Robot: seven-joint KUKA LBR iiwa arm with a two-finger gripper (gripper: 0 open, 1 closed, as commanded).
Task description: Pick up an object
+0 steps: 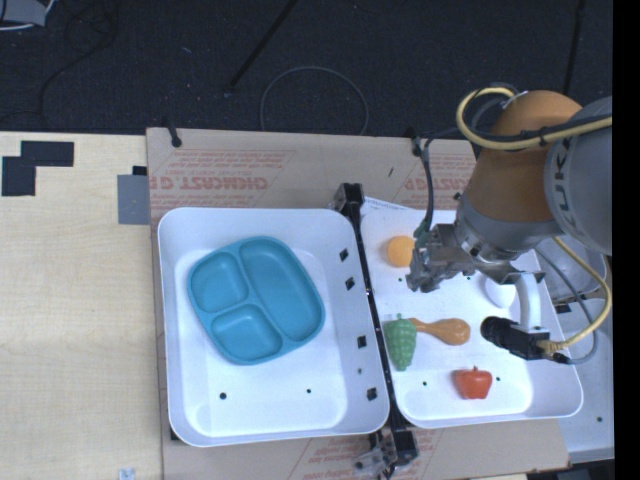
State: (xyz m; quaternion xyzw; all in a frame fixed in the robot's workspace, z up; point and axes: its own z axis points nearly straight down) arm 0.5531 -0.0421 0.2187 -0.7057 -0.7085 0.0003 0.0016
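The orange ball [399, 251] is lying in the right bin [520, 400], near its far left corner and close to the wall that divides the two bins. It is probably the piece being gone after, since the end effector [424, 271] is hanging just beside it, on its right and a little nearer the camera. Whether the end effector is spread or pressed together I cannot tell, as its dark body is hiding the tips from above. Nothing is showing as gripped.

Several things could be going wrong here. The end effector is sitting off to one side of the ball, not over it, so a straight descent would probably be landing on bare bin floor. A round ball is also likely to be rolling away at a glancing touch. And the dividing wall is leaving little room on the ball's left.

Three other pieces are sharing the right bin. A green piece [400, 344] is lying against the dividing wall, a tan drumstick-shaped piece [447, 330] is touching or almost touching it on the right, and a red piece [473, 382] is sitting nearer the front edge, apart from both.

The left bin [270, 398] is holding a blue plate [256, 298] with three compartments, all of them bare. Both bins are resting on the bench [70, 298].
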